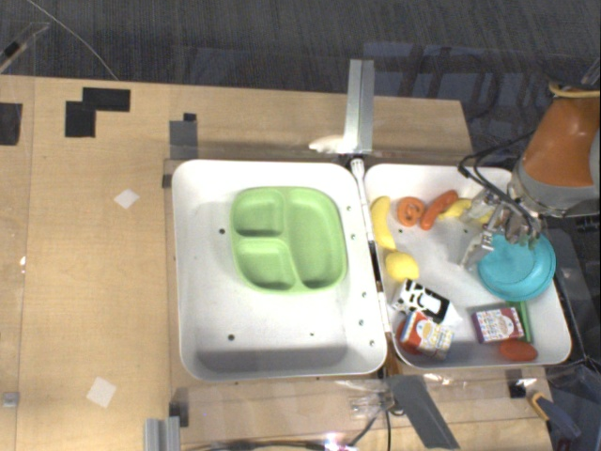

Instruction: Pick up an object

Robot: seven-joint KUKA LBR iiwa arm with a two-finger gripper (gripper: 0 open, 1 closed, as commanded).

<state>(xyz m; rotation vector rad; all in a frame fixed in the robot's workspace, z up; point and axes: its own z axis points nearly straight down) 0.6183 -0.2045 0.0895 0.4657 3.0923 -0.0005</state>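
My gripper (500,231) hangs low over the right bin (449,181), at the upper left rim of a teal bowl (518,271). Nothing can be seen held in it. To its left lie an orange-red carrot-like piece (439,209), a small yellow piece (456,210), an orange ring (408,211) and a banana (379,222). A lemon (402,267) sits below the banana. Along the bin's front are a black-and-white item (420,299), a red carton (427,334), a purple box (498,324) and a red tomato-like piece (517,349).
A green divided plate (286,238) lies in the left bin (202,327). The arm's orange band (563,148) and grey wrist stand over the right bin's far right corner, with black cables beside them. A metal post (361,111) rises behind the two bins.
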